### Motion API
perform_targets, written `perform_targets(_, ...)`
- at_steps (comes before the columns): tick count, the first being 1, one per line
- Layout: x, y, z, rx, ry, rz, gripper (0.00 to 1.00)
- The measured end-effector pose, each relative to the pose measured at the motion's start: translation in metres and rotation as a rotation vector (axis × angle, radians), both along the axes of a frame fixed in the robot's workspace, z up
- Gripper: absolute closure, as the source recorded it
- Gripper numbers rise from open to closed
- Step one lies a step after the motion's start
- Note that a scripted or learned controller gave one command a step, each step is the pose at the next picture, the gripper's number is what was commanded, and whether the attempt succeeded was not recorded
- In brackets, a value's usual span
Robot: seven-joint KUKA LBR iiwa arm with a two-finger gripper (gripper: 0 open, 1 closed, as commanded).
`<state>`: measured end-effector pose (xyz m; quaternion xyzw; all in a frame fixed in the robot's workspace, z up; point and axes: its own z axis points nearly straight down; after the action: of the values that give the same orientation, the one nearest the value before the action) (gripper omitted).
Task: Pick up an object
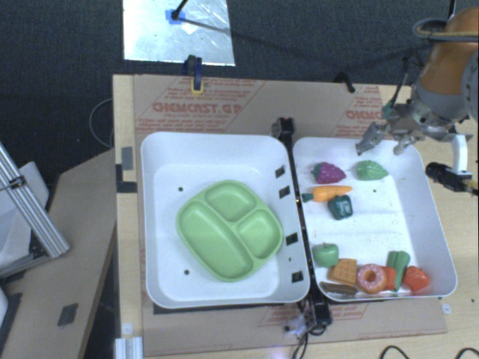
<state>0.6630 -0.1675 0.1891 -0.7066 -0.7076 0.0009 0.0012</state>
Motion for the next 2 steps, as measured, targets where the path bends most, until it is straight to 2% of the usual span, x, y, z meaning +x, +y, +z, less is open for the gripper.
perform_targets(1,0.010,0.000,-0.054,0.000,-0.001,0.004,0.00)
perform_targets(2,0.010,0.001,-0.106,0.000,-0.001,0.005,0.00)
